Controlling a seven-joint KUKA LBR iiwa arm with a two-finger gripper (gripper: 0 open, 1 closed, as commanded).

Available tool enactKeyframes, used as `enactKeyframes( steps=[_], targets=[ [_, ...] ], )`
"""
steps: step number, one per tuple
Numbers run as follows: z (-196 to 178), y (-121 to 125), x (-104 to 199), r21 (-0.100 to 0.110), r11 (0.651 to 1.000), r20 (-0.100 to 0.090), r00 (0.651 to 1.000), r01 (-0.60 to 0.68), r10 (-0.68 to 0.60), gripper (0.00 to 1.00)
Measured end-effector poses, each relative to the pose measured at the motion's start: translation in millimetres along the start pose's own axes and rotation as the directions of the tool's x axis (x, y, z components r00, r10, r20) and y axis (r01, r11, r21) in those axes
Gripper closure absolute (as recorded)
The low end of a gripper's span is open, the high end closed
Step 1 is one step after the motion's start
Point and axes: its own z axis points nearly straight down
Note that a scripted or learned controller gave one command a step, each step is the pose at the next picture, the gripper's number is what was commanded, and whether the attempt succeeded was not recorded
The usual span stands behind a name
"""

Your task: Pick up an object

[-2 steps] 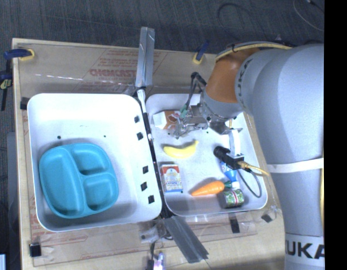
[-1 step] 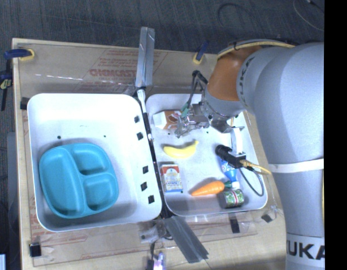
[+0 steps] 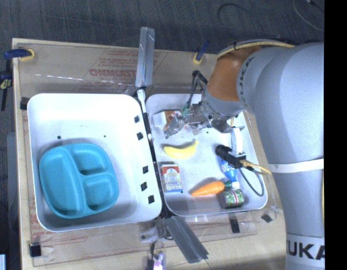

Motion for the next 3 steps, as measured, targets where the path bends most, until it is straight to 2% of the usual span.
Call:
enactKeyframes(
  steps=[1,2,3],
  targets=[
    [0,0,0,0.0,1.0,0.0,1.0,0.0,0.0,0.0],
    [16,-61,3,-0.01,0.993,0.002,0.993,0.116,-0.116,0.0],
    [8,-61,2,-0.007,0.993,0.002,0.993,0.12,-0.12,1.0]
  ],
)
